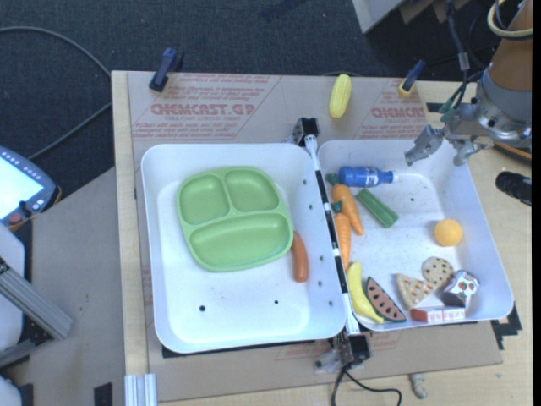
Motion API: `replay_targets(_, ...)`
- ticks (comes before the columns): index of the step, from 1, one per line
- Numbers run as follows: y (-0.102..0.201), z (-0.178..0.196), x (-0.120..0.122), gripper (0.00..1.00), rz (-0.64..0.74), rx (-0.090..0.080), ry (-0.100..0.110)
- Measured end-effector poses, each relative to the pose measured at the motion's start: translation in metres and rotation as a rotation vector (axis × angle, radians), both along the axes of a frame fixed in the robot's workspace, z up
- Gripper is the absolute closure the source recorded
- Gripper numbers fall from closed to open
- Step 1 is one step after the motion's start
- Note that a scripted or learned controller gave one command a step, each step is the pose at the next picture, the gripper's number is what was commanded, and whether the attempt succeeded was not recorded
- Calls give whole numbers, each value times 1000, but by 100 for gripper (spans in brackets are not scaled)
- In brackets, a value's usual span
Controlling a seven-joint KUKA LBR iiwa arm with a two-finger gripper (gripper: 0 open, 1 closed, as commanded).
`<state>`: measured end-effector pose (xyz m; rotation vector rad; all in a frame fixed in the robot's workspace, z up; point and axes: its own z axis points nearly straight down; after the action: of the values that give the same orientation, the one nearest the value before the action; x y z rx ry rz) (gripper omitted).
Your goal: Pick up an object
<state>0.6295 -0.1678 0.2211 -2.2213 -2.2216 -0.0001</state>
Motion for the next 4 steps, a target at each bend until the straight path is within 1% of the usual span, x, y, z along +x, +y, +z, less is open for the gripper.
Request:
replay_targets(1, 59, -68, -24, 0, 1, 1, 2)
replay_targets(2, 34, -137, -20, 0, -1, 0, 3)
replay_targets(3, 71, -136, -28, 0, -1, -3, 0)
replay_targets(4, 51, -136, -36, 0, -1, 0, 2)
